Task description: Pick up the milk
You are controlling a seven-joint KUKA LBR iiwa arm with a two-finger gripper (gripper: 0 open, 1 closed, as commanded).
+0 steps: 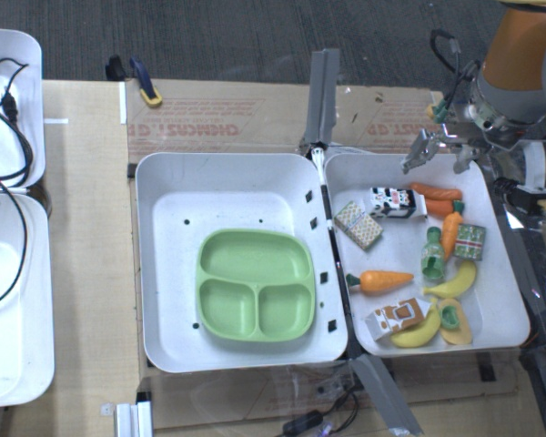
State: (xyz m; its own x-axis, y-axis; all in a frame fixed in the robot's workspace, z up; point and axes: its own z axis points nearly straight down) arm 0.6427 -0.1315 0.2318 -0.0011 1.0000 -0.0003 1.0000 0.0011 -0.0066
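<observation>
While tool [439, 151] hovers open, holding nothing | milk [396, 201] lies below-left, apart

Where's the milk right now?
The milk carton lies on its side near the back of the right bin, between a checkered packet and a carrot.

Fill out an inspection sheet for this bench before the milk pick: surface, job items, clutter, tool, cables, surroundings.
Surface: two white bins side by side; left bin holds a green divided tray.
Job's things: milk carton, cow-patterned, lying on its side near the right bin's far edge.
Clutter: carrots, bananas, a green bottle, small cartons and a patterned box share the right bin.
Grippers: tool open, above the right bin's far rim, holding nothing.
Cables: black cable looped at left; another by the arm's wrist.
Surroundings: cardboard sheet under the bins; dark floor beyond.
</observation>
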